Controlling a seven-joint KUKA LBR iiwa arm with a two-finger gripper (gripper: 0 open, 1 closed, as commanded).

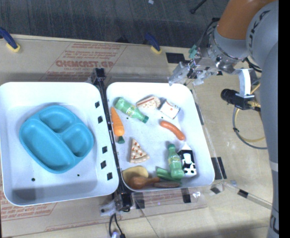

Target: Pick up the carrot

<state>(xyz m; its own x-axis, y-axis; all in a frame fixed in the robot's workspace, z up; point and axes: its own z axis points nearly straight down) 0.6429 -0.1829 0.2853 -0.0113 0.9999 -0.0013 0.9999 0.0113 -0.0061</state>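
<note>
The carrot (117, 124) is orange with a small green stub at its near end. It lies lengthwise against the left wall of the right bin (198, 133). My gripper (185, 74) hangs over the bin's far right corner, well away from the carrot, to its right and behind it. Nothing can be seen in its grasp.
The right bin also holds a green bottle (130, 109), a sandwich wedge (148, 103), a small white carton (170, 110), a sausage (172, 129), a pizza slice (138, 151), another green bottle (175, 161), a cow-patterned carton (187, 162) and brown pieces (140, 177). A blue divided plate (56, 137) sits in the left bin (6, 133).
</note>
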